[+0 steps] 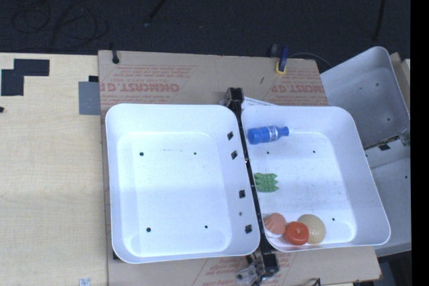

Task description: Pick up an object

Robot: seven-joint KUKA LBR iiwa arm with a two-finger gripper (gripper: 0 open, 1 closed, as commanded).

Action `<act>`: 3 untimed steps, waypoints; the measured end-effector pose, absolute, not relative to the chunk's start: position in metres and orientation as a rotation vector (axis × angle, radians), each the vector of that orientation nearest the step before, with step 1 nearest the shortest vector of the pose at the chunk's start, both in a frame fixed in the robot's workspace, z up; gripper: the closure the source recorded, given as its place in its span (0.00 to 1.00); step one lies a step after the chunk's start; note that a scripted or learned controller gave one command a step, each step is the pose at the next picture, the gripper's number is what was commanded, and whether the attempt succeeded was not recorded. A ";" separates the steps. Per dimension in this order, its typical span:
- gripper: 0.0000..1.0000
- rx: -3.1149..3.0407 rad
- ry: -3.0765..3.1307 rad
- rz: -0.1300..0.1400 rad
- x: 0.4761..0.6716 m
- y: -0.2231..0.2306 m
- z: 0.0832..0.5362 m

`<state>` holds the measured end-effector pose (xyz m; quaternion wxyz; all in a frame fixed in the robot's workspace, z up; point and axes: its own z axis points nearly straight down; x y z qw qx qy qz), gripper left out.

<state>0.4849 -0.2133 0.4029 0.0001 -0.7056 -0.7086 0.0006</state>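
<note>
A blue bottle [267, 134] with a white cap lies on its side at the back left of the right bin [348, 164]. A small green toy [266, 182] rests near that bin's left wall. At the front left corner sit a pink round piece [274, 223], a red tomato-like piece [296, 233] and a pale beige round piece [313, 227], packed close together.
The left bin [171, 181] stands beside the right one, joined by a black divider with clips [242, 171]. Both rest on a cardboard sheet [201, 80] on a wooden bench. A grey metal plate [372, 90] lies at the right.
</note>
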 end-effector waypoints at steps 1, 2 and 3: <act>1.00 -2.216 -2.224 0.003 0.487 -0.213 0.394; 1.00 -2.220 -2.221 0.003 0.484 -0.213 0.388; 1.00 -2.215 -2.228 0.002 0.490 -0.213 0.389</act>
